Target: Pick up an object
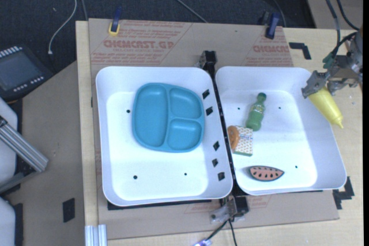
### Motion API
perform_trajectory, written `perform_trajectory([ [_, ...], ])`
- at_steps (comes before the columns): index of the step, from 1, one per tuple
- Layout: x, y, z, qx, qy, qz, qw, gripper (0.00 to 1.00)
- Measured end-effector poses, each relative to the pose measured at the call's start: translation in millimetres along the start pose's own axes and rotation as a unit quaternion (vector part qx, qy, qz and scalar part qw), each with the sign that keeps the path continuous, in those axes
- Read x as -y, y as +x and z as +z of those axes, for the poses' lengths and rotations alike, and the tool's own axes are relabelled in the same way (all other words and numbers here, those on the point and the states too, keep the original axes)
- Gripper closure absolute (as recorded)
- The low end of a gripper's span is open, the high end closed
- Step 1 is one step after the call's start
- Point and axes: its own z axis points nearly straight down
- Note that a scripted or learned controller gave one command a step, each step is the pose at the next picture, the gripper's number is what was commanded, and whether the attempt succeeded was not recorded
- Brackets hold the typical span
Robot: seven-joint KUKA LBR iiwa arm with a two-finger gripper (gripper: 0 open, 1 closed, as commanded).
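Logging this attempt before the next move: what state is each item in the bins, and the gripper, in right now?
Blue divided plate: flat in the left bin, nothing on it.
Green bottle: lying down, right bin.
Wrapped snack: lying by the divider.
Watermelon slice: flat, near front edge.
Yellow object: at the gripper, over the bin's right rim.

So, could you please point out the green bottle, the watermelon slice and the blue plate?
green bottle (256,112), camera view, mid-body.
watermelon slice (266,173), camera view, red flesh centre.
blue plate (152,113), camera view, large left compartment.
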Motion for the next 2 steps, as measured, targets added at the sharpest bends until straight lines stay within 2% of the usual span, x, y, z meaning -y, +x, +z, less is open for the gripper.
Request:
perform_trajectory([
  [1,4,59,11,-0.003,0.004,-0.002,1.0000,1.00],
  [2,1,116,6,-0.003,0.004,-0.003,1.0000,1.00],
])
